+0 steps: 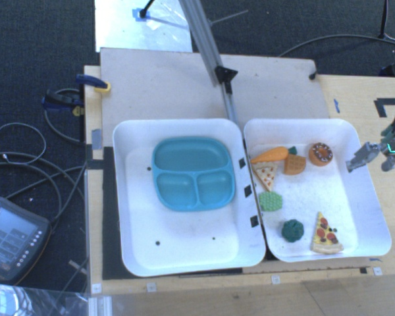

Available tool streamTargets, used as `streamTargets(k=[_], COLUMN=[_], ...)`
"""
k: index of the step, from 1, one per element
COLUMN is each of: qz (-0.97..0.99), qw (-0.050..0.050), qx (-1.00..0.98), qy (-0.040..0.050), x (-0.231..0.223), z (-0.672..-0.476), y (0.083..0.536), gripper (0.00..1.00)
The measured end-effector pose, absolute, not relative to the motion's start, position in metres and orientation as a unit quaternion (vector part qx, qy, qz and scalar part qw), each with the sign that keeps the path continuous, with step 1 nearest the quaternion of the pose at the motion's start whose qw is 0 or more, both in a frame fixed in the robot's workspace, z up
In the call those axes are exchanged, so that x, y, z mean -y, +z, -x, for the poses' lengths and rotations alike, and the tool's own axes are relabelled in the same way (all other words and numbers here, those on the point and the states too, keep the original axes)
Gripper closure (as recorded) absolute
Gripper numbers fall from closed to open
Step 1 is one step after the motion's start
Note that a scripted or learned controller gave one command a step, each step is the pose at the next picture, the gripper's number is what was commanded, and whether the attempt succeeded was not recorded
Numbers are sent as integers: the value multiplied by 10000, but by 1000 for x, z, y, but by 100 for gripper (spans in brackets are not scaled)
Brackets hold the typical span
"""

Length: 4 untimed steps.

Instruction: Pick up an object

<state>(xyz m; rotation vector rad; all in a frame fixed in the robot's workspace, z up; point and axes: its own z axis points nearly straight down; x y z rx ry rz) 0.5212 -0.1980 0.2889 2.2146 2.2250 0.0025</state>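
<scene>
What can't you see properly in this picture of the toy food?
- The gripper, camera view: small and grey at the right bin's rim; whether its fingers are open or shut is too small to tell.
- The arm, camera view: cut off by the right edge.
- The brown piece beside the carrot: too small to identify.
- The handheld screen, lower left: too blurred to read.

A single fixed camera is looking down at a slant from well above the table (184, 84), taking in both white bins (138, 242) whole, the table's far edge, and dark carpet with cables along the left.
</scene>
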Motion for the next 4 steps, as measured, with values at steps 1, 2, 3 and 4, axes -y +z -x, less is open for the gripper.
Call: streamTargets(k=[1,2,3,4], qz=[-7071,-7071,-7073,-7072], qw=[-17,-13,-14,24], qx=[-7072,-7071,-7069,-7071], qy=[-9,-7,-10,11], x=[194,202,212,212], z=[-519,-518,-516,-518], y=[227,181,126,140], gripper=[0,0,0,100])
